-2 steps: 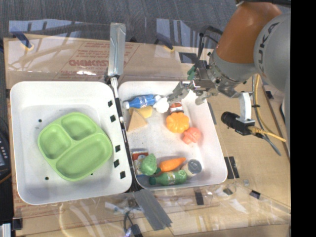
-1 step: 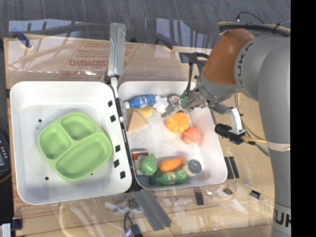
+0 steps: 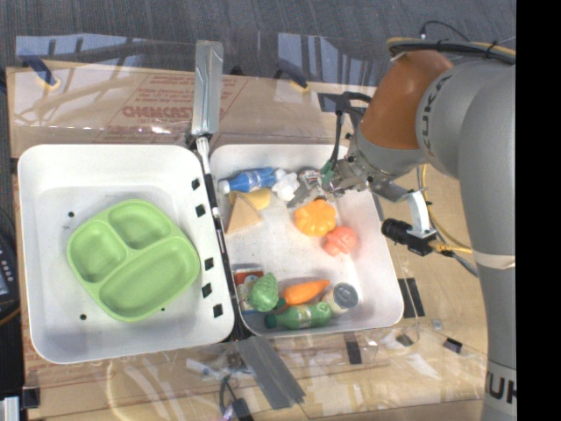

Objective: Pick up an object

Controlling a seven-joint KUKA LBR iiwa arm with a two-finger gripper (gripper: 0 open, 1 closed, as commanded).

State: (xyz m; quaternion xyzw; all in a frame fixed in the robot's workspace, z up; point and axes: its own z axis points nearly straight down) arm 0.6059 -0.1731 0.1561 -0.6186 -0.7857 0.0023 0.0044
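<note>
You're looking at the approach step: pincer (image 3: 326, 180) is hovering by the orange pepper (image 3: 315, 217) in the right bin (image 3: 390, 274), grip state can't tell, so next it's needing a straight drop onto it.

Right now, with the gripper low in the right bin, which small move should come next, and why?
Probably a short drop straight down. The gripper sits at the back of the right bin, just above the orange pepper-like toy. Nothing shows between its fingers, and the pink toy lies close beside.
</note>
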